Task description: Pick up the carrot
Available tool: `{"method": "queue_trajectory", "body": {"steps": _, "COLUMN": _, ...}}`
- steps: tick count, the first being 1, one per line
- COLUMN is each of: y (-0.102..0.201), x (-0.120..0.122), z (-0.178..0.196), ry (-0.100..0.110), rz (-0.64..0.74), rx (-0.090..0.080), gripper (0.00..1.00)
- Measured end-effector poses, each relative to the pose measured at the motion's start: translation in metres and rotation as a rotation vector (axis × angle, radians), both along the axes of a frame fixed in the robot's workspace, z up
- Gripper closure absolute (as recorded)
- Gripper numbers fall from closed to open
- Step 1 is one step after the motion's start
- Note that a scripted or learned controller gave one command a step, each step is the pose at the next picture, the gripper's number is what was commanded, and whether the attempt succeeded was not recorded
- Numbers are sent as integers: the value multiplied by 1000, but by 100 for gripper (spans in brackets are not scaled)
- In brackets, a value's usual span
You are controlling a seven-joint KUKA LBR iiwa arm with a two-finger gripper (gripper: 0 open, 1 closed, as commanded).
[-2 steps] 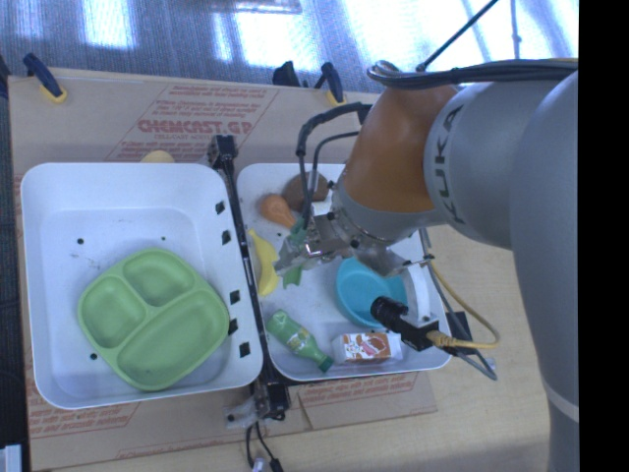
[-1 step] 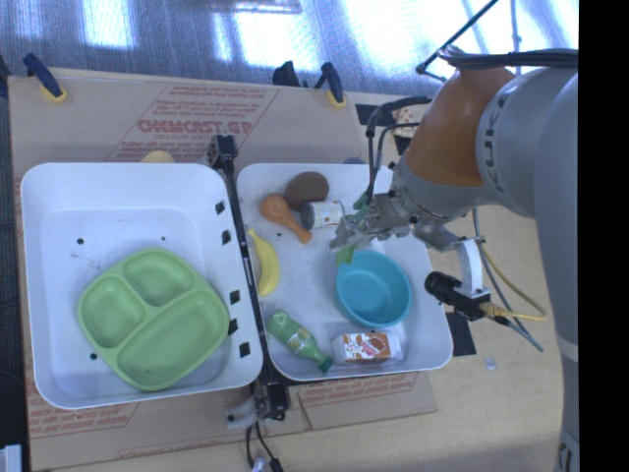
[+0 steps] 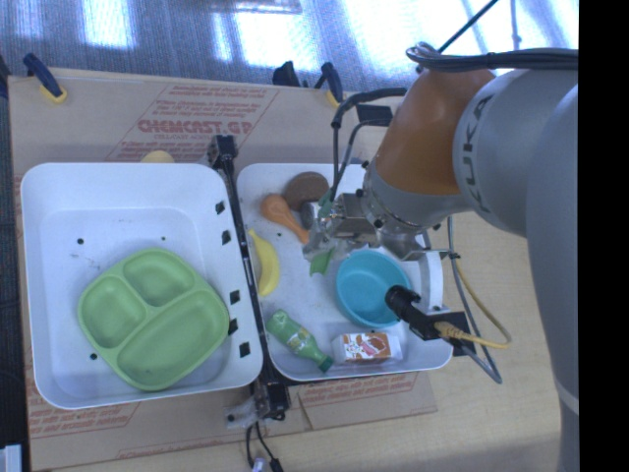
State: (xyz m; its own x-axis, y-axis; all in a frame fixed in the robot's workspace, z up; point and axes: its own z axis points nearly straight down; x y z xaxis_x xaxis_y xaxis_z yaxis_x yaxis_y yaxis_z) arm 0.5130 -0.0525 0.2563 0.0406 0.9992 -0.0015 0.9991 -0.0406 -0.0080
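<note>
step: reach | carrot (image 3: 283,215) in right bin (image 3: 432,357), upper left, beside brown thing (image 3: 306,187) | hand (image 3: 329,226) just right of carrot — grip state: cannot tell | advice: centre over orange body — straddle across width, avoid banana (image 3: 265,262)

Two bins (image 3: 39,264), one plate (image 3: 152,318), bowl (image 3: 369,288), carrot (image 3: 282,214), banana (image 3: 265,264), bottle (image 3: 295,339).

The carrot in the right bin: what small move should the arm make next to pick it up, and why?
Probably a short shift toward the left and down. The gripper hangs by the green end of the carrot, whose orange body lies further left, apart from the brown item and the banana.
</note>
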Motion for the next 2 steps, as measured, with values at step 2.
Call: {"method": "queue_trajectory", "body": {"steps": 2, "y": -18, "x": -33, "z": 41, "ry": -3, "rz": 75, "rx": -2, "gripper": 100}}
